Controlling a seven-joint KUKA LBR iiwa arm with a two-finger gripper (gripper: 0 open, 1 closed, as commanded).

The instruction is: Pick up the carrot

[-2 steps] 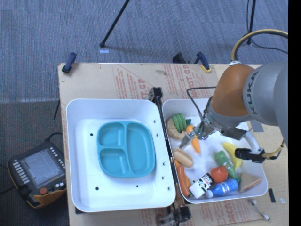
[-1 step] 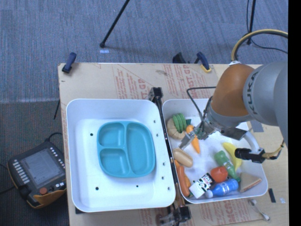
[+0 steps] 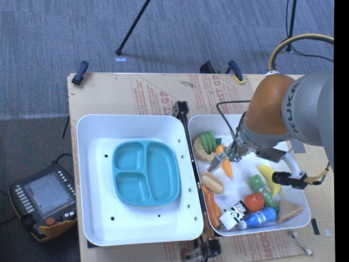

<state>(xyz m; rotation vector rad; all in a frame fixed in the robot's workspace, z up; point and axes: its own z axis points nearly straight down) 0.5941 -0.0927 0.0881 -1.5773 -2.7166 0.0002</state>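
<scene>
The carrot [image 3: 227,169] is a small orange cone in the right bin [image 3: 303,201], lying near the bin's middle with its tip pointing toward the front. My gripper [image 3: 222,162] reaches in from the right and sits right over the carrot's upper end, touching or almost touching it. The wrist and the orange band above it hide part of the bin's back. Whether the carrot is gripped is not visible.
Around the carrot lie a green striped piece [image 3: 207,141], a tan bun [image 3: 211,183], a long orange-red piece [image 3: 212,207], a green bottle [image 3: 260,184], a banana [image 3: 270,178], a tomato [image 3: 253,202] and a blue bottle [image 3: 259,218]. The left bin [image 3: 87,146] holds a teal divided plate [image 3: 146,172].
</scene>
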